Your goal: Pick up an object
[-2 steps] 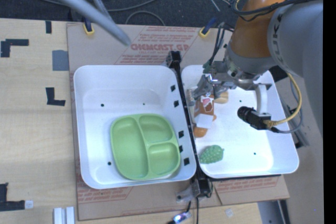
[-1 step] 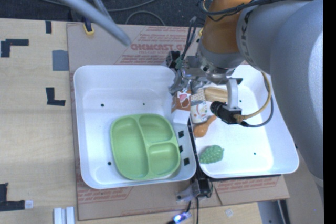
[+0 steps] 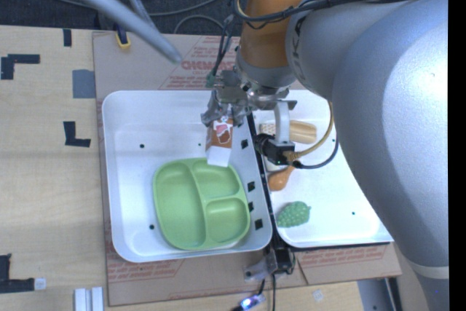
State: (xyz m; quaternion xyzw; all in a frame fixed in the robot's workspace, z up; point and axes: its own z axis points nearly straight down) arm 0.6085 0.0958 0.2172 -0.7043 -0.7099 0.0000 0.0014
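- A light wooden surface (image 3: pixel 44 178) is seen from above, marked with dark tape pieces; beyond its far edge a dark floor with black cables is visible.
- A brown cardboard sheet (image 3: pixel 145 62) is laid on the surface, and two shallow white bins are carried on it side by side.
- The grey arm (image 3: pixel 393 98) is reached in from the right, with its orange band (image 3: pixel 273 7) above the wrist, over the divide between the bins.
- The left bin (image 3: pixel 127 156) is occupied by a green divided plate (image 3: pixel 200 204), which lies flat in the near right part.
- In the right bin (image 3: pixel 342 222) a green bumpy toy (image 3: pixel 293 214), an orange pear-shaped toy (image 3: pixel 279 177) and a tan bread-like piece (image 3: pixel 302 132) are found.
- The end effector (image 3: pixel 222 120) is positioned over the left bin's right side, beside the divide.
- A small packet (image 3: pixel 220 142), orange-brown above and white below, is seen directly under the end effector, just above the plate's far rim. Its long axis is roughly upright in the view, tilted slightly.
- Whether the packet is clasped cannot be told.
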